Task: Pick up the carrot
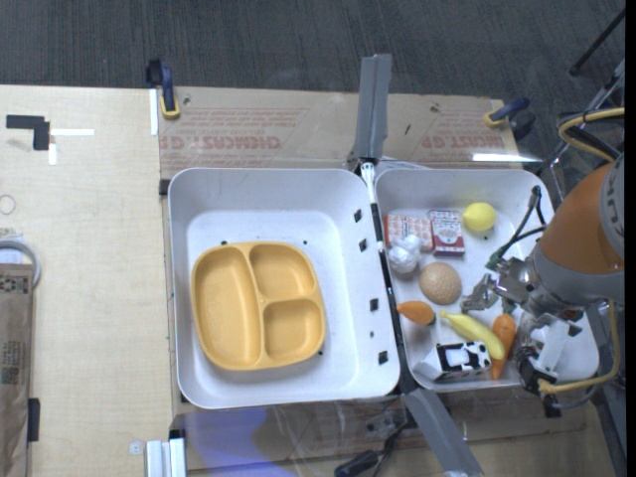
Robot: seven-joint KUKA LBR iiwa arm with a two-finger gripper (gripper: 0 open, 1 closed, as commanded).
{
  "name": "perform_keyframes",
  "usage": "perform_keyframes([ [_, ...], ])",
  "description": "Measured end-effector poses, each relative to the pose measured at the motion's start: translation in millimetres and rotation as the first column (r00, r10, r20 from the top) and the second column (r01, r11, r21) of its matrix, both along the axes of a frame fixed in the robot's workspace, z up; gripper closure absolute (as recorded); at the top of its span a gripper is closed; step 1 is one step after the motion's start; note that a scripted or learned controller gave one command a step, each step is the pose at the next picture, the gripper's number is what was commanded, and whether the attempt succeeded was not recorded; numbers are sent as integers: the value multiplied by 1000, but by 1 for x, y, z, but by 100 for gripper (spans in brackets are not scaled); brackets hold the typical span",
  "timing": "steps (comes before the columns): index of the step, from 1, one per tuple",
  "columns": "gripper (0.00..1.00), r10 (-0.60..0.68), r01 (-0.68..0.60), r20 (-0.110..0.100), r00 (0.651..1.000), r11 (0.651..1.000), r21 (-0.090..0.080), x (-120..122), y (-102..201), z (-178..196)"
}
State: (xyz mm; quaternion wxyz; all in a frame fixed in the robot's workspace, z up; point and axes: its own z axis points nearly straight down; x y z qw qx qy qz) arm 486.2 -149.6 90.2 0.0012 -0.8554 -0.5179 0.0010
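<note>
Camera view gets read left to right: a yellow three-compartment plastic plate (258,304) is sat in the left white shallow bin (189,266), and nothing there matters for this grab. The right white shallow bin (452,175) is where it's all packed in: a red-and-white snack packet (446,232), a round yellow lemon (479,217), a tan egg-shaped potato-like piece (439,283), a small orange rounded piece (416,313), a yellow toy banana (474,334) and a black-and-white patterned piece (464,358).

The short orange carrot (505,335) is found near the bin's right side, lying steeply, touching or just beside the banana's right end. The metal claw (509,301) is hung right over the carrot's upper end, and whether it's open or closed can't be made out from this angle, so no hold is claimed.

For a decent grab, the claw should be lined up across the carrot's narrow width, not along it. A centred descent is advised, kept off the banana side so that nothing else gets pinched or nudged. The bin wall is close, so it's best cleared too.
</note>
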Motion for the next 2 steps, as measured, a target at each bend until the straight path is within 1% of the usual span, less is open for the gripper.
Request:
perform_keyframes([
  [1,100,2,-2,-3,1000,1000,0,0,-1,7],
  [2,100,124,-124,-1,992,992,-1,5,81,100],
])
